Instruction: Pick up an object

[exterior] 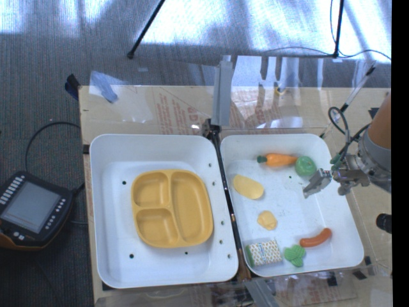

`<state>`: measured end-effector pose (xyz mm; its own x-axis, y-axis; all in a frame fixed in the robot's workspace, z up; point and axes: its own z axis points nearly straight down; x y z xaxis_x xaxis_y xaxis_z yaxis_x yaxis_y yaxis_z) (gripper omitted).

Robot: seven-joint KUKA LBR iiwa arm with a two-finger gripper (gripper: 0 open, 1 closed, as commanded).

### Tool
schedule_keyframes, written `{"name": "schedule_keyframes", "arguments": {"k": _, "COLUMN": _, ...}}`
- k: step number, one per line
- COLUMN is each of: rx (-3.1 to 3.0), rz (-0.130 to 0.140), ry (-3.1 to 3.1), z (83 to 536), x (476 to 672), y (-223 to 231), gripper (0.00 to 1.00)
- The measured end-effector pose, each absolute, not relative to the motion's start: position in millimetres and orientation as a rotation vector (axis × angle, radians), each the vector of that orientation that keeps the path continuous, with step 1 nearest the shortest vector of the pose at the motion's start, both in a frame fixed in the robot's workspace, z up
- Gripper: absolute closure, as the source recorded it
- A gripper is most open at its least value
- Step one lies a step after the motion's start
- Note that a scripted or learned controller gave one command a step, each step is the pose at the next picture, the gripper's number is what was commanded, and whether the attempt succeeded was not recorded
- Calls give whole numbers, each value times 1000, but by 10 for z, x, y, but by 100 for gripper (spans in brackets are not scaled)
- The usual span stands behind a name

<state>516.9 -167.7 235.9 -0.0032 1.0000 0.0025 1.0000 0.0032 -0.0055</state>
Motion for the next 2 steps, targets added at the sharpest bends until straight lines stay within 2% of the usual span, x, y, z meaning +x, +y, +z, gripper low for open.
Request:
{"name": "schedule_keyframes", "arguments": {"k": 1, "rx": -2078, "rz": 3, "ry": -2348, "z": 857, "x": 5110, "y": -777, "gripper": 0}}
{"name": "schedule_keyframes", "arguments": {"k": 2, "rx": -2350, "rz": 4, "ry": -2078, "z": 862, "x": 5085, "y": -943, "gripper": 0}}
